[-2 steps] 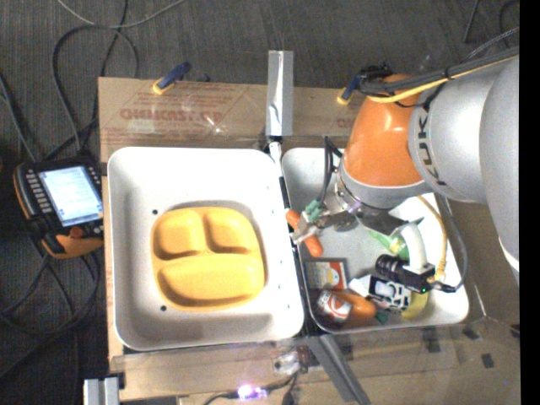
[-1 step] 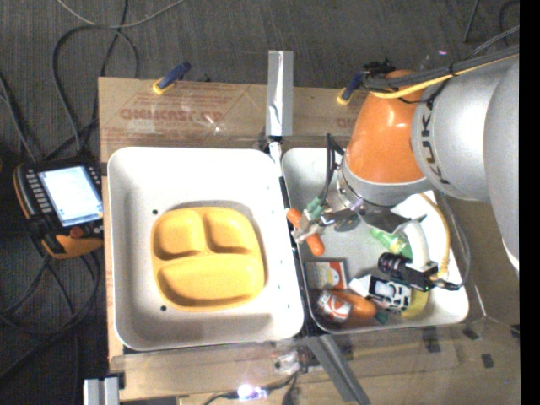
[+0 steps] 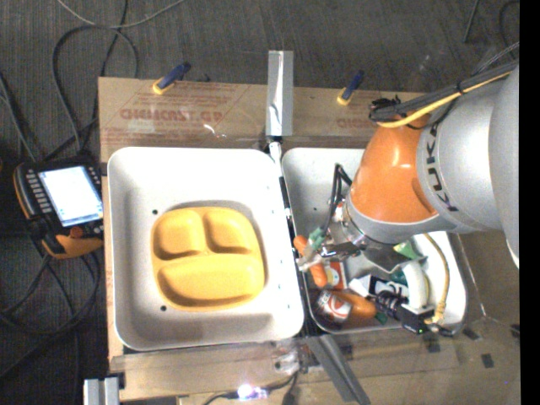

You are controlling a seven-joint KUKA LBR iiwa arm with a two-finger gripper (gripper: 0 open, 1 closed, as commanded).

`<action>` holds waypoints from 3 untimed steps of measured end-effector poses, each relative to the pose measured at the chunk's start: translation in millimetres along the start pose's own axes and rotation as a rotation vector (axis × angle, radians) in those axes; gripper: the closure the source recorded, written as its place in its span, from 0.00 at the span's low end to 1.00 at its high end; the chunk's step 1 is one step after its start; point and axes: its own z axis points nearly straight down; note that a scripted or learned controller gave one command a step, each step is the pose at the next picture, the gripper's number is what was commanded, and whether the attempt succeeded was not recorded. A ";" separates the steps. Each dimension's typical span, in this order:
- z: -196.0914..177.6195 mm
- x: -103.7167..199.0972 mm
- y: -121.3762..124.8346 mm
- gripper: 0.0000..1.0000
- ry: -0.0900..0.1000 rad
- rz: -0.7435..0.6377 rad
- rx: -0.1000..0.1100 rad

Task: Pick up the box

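The arm's orange band and grey wrist cover most of the right bin (image 3: 308, 171). My gripper (image 3: 331, 247) is low over that bin's left side, among a crowd of small items, and much of it is hidden under the wrist. A white box with green print (image 3: 413, 274) peeks out from under the arm to the right of the gripper, mostly covered. Whether anything sits in the gripper is hidden.
Close to the gripper lie orange carrot-like pieces (image 3: 302, 246), a small green item (image 3: 316, 238) and a red and white can (image 3: 336, 305). The left bin (image 3: 126, 184) holds a yellow compartment plate (image 3: 208, 256). A metal divider (image 3: 278, 99) stands behind the bins.
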 end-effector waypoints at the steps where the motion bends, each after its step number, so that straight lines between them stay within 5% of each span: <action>1: -7.7 0.5 -0.7 1.00 0.002 0.000 0.004; 3: -23.3 0.2 -1.8 1.00 0.003 0.002 0.011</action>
